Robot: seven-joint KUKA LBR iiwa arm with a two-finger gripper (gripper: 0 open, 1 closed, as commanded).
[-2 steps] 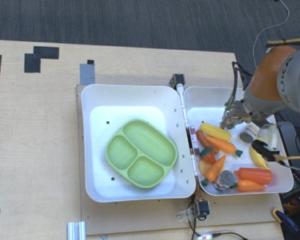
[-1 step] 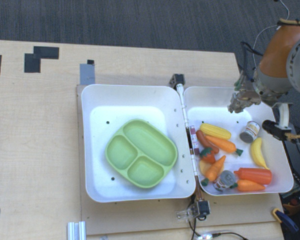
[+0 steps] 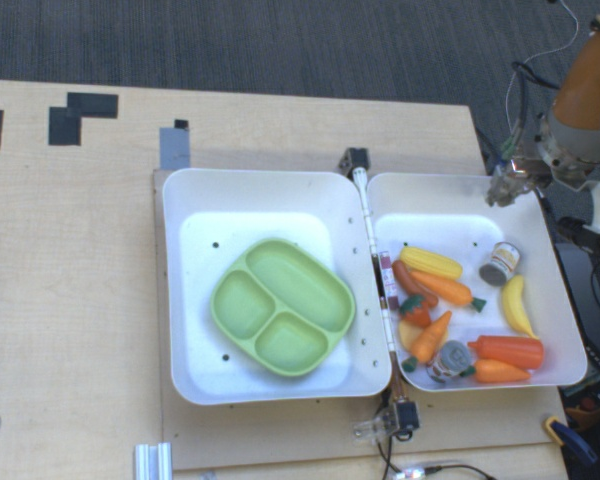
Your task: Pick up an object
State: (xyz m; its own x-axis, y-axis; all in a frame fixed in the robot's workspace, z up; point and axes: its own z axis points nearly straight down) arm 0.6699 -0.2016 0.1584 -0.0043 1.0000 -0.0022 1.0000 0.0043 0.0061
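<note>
On the pale, wood-grain worktop [image 3: 70,298]: two shallow, glossy white plastic bins with rounded corners, side by side and touching along a hinged middle seam.

In the left bin [image 3: 195,203]: a matte, pale-green divided plate [image 3: 283,308], a rounded oblong with three hollow compartments, lying flat and turned at a slant.

In the right bin [image 3: 450,223]: a heap of smooth plastic toy food, crowded toward the near half.
- Bumpy yellow corn cob [image 3: 430,263], lying across the bin, with a tapered orange carrot [image 3: 442,287] just beside it on the near side.
- Small tin [image 3: 500,263] with a pale label, tilted, near the right wall.
- Curved yellow banana [image 3: 518,306] just below the tin, along the right wall.
- Long red-orange pepper [image 3: 510,349] in the near right corner, touching another orange piece below it.
- Second tin [image 3: 452,358] on its side, label hard to read, wedged among the orange pieces.
- Near the seam, a jumble of small red, orange and green pieces overlapping too much to name.

Above the far right corner of the right bin: the gripper [image 3: 503,183], small and metallic, blurred against the rim and touching no toy. Open or closed: cannot tell. Behind it the arm [image 3: 590,78], with its smooth orange band, cut off by the right edge, with dark cables trailing.
</note>
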